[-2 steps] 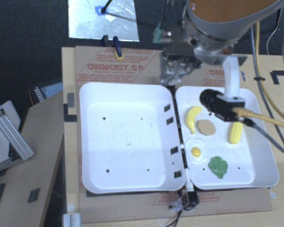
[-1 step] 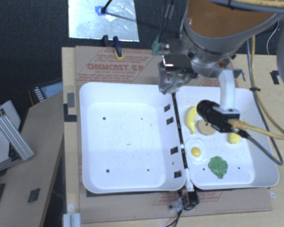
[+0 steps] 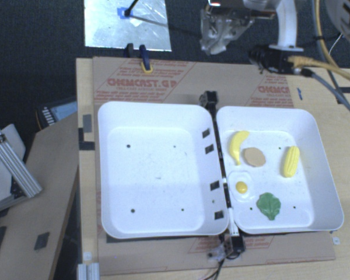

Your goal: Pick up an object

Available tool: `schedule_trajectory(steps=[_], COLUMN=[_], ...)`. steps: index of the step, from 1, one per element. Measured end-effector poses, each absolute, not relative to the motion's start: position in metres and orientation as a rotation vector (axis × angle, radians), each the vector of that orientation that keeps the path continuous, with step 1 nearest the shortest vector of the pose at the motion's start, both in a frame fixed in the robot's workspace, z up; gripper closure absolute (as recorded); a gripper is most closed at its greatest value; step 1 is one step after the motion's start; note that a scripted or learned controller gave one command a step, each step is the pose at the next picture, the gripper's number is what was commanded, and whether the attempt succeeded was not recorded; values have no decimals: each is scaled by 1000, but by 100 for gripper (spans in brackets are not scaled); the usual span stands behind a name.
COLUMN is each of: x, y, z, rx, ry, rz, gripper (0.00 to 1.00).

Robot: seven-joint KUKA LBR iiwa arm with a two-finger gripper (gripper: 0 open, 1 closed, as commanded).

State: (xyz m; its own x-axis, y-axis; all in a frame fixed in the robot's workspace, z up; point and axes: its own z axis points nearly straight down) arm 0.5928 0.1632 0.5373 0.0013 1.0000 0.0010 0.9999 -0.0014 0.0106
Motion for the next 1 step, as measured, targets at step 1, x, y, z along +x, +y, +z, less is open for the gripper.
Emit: schedule_trajectory(steps=[1], x=[541], y=[168], z=[512], rx=[2218], ry=[2227], rz=[-1], gripper=[100])
